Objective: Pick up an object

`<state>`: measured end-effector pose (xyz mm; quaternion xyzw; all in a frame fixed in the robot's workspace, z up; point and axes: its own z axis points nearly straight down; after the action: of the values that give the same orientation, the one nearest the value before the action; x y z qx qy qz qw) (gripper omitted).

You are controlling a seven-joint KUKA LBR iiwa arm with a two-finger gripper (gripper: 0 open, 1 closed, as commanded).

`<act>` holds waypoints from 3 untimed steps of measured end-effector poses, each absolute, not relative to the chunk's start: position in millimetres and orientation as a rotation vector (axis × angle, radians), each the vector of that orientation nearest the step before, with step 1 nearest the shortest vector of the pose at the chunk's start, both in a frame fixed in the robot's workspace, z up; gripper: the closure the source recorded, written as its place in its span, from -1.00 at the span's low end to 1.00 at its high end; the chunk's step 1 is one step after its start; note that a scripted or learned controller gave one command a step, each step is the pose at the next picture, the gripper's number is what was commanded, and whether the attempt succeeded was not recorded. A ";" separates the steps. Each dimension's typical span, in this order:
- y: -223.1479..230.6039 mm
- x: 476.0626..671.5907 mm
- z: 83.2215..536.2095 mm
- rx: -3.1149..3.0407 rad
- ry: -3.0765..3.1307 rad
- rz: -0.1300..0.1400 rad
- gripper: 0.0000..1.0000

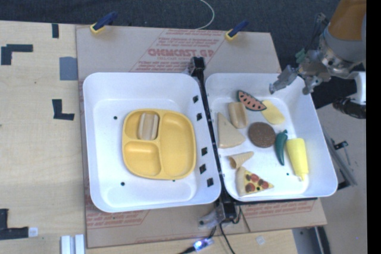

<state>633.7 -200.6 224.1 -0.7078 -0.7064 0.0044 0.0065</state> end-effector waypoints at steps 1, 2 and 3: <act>-200.2 636.3 233.6 -2.219 -2.222 0.001 -1.00; -204.9 633.5 187.9 -2.217 -2.221 0.007 -1.00; -194.3 635.1 134.5 -2.218 -2.221 0.005 -1.00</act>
<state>635.1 -194.3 134.5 -0.7065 -0.7077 0.0016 0.0015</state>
